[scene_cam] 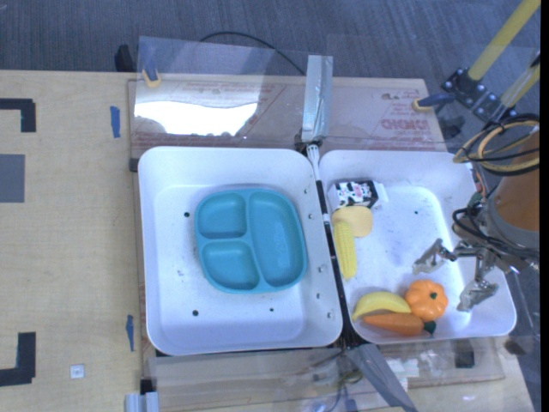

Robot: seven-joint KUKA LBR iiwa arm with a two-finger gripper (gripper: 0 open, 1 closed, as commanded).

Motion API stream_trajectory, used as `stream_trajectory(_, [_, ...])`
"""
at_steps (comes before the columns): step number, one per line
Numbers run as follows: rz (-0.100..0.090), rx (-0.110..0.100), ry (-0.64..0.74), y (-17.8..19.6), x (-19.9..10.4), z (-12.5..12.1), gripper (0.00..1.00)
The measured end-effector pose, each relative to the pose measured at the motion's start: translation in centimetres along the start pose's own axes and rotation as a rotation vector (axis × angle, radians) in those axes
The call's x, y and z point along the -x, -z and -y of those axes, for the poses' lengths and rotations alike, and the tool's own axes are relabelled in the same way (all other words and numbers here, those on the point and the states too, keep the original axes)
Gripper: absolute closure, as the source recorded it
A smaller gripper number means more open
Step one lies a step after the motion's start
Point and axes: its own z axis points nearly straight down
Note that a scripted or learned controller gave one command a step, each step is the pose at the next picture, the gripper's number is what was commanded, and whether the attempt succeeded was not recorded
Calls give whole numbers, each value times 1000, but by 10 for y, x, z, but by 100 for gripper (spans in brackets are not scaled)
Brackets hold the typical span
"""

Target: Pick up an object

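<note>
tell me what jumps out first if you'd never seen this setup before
The bright blue divided plate sits alone in the middle of the left bin. In the right bin, toy food crowds the near left side: a corn cob, a banana, a carrot and an orange pumpkin. The hand hangs open just right of the pumpkin.

The worktop is seen as pale, matt wood. The bins look like smooth white plastic, and the blue divided plate appears glossy plastic. A clear, shiny sheet is seen behind.
</note>
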Motion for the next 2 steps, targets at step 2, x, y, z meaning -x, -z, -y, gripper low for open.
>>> stream_trajectory(2, [5,-17,97,145,-5,48,100])
